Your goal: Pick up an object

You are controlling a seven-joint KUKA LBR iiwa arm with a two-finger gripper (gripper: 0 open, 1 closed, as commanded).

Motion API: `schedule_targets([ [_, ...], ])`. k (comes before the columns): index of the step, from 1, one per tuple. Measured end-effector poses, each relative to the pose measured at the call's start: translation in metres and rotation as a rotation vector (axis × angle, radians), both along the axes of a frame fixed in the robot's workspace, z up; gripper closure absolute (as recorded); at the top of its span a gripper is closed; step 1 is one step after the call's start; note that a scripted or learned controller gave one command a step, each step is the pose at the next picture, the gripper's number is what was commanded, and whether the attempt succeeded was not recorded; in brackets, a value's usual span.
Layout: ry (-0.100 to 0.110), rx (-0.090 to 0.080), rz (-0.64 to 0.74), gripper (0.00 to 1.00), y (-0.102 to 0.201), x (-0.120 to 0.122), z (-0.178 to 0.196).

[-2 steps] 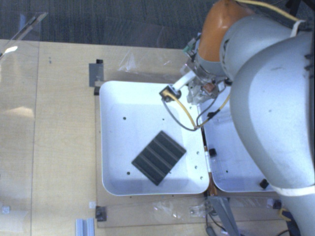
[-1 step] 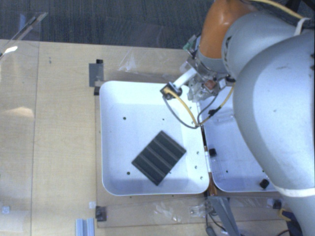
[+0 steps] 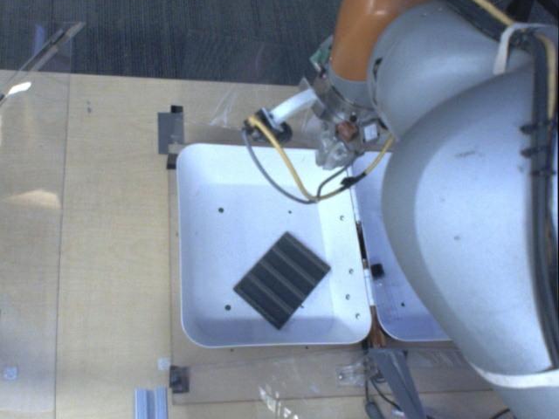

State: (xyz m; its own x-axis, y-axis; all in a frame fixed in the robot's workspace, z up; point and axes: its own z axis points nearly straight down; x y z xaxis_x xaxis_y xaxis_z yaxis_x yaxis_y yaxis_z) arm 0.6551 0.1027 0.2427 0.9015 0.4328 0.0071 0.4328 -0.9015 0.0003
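Gripper (image 3: pixel 334 154) hangs over the left white plastic bin's (image 3: pixel 203 234) far right corner; whether open or closed, I cannot tell. A dark ribbed rectangular pad (image 3: pixel 282 279) lies tilted inside.

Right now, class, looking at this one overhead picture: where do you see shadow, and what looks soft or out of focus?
In the camera view, the dark ridged pad casts a faint shadow on the left bin floor; the huge grey arm, closest to the lens, looks soft; the gripper area is blurred.
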Motion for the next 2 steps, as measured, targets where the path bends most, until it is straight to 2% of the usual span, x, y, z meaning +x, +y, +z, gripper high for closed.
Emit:
schedule_targets([
  [1, 0.003, 0.000, 0.091, 1.00, 0.022, -0.032, -0.143],
  [2, 0.001, 0.002, 0.094, 1.00, 0.023, -0.031, -0.132],
])
